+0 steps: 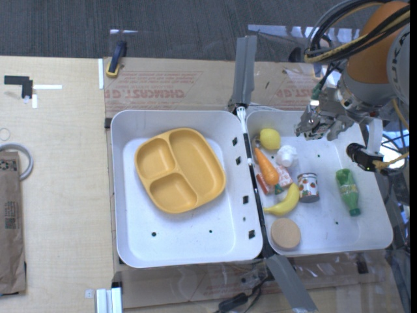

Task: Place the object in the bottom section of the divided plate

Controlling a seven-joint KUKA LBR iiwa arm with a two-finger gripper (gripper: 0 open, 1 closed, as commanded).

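Note:
A yellow divided plate (180,169) with three sections lies in the left bin (130,240); all of its sections hold nothing. The right bin (365,233) holds a lemon (270,138), a carrot (265,165), a banana (285,202), a small can (307,187), a green bottle (348,191), a round tan cookie (285,234) and a white crumpled item (285,154). My gripper (319,127) hangs over the right bin's far part, to the right of the lemon, with nothing seen between its fingers.
The grey arm with its orange band (384,31) and black cables fills the upper right. A divider wall (247,168) separates the two bins. A brown paper bag (10,214) lies on the bench at far left.

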